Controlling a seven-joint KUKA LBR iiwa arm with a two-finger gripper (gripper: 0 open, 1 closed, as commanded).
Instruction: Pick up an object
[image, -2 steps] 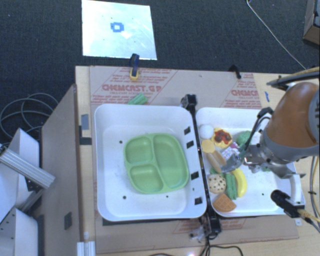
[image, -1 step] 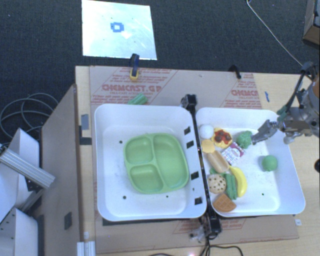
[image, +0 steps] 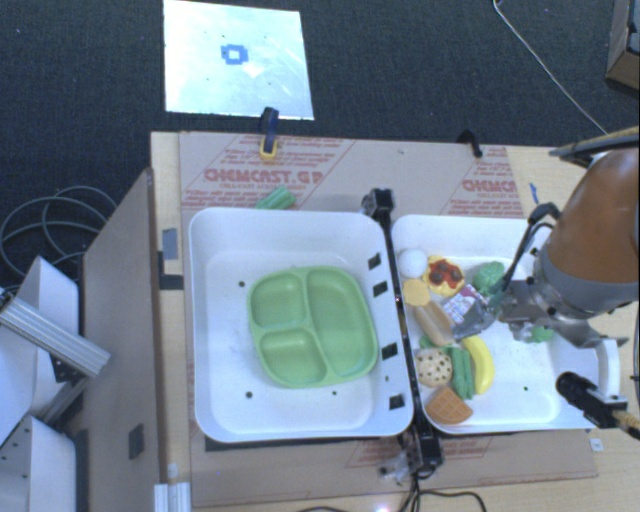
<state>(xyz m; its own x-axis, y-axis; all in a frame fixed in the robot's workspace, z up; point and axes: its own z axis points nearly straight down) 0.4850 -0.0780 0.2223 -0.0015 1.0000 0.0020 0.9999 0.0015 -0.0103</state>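
Toy food fills the right bin (image: 520, 238): a waffle (image: 449, 405), cookie (image: 433, 368), banana (image: 481, 363) and egg (image: 412, 262). Over them hangs the end effector (image: 478, 312); I cannot tell if it is spread or pinching anything. A green divided plate (image: 311, 326) sits alone in the left bin (image: 230, 240).

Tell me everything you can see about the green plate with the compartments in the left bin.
The pale green plastic divided plate lies flat, face up, on the floor of the left shallow white bin, roughly at its middle and turned slightly askew to the bin's walls. It is a rounded rectangle with raised ridges splitting it into three compartments: two along the upper side and one along the lower left. Its surface looks smooth and slightly glossy. Nothing rests in any compartment, and it touches nothing except the bin floor.
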